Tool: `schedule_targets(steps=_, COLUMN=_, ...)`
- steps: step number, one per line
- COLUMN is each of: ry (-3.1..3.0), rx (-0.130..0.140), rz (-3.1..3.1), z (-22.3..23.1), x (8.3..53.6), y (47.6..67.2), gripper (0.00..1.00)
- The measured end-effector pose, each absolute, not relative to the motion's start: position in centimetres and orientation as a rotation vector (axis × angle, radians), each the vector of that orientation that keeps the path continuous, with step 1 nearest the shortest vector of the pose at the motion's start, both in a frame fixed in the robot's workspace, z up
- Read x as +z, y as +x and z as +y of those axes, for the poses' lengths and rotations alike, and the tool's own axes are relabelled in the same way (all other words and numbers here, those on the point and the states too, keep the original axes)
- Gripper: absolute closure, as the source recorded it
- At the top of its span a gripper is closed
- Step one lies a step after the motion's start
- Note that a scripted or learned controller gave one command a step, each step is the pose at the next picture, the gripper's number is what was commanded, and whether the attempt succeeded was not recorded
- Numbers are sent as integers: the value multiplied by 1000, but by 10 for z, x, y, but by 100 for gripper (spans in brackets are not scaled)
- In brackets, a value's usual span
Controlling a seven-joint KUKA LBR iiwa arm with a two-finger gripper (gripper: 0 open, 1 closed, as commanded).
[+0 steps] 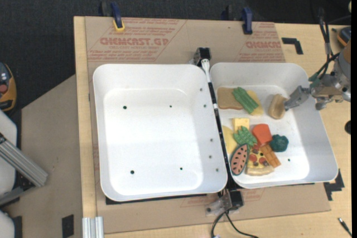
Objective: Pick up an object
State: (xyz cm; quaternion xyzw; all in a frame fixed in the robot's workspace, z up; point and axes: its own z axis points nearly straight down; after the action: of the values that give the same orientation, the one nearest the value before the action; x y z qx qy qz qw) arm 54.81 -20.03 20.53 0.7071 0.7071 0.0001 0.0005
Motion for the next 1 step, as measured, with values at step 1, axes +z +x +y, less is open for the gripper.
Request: schedule_targets(steps=1, ry=2211, rx=9, rz=2227, z=-145, x=96, y=626, gripper=0)
